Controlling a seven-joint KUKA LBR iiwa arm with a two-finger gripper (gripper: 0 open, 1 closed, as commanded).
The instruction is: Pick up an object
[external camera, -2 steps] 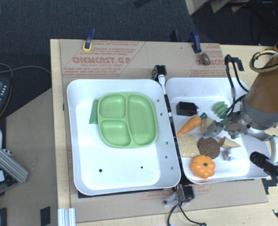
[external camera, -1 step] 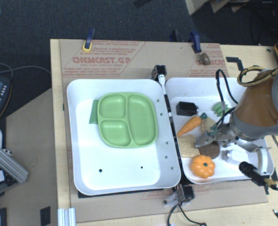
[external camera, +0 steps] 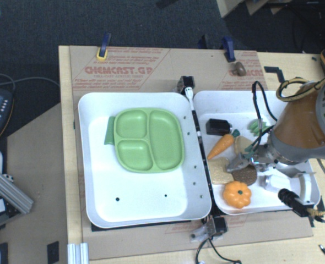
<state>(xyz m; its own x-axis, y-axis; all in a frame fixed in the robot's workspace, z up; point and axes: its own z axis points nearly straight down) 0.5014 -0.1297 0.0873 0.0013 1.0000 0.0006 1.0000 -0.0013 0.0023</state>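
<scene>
Gripper [external camera: 243, 163] low in right white bin [external camera: 217, 100], open/closed: can't tell. Brown round cookie-like obj [external camera: 244, 176] just below it, orange plastic pumpkin [external camera: 237, 194] beyond. Risk: clutter, likely missed grab.

The right bin [external camera: 206, 100] is crowded: a carrot [external camera: 221, 145], black block [external camera: 218, 127], brown disc [external camera: 244, 175] and orange pumpkin [external camera: 237, 194] lie close together. The left bin [external camera: 91, 164] has open floor around its green tray [external camera: 149, 139].

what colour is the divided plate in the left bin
Light green; the divided plate shows clearly in the camera view, lying in the left bin.
</scene>
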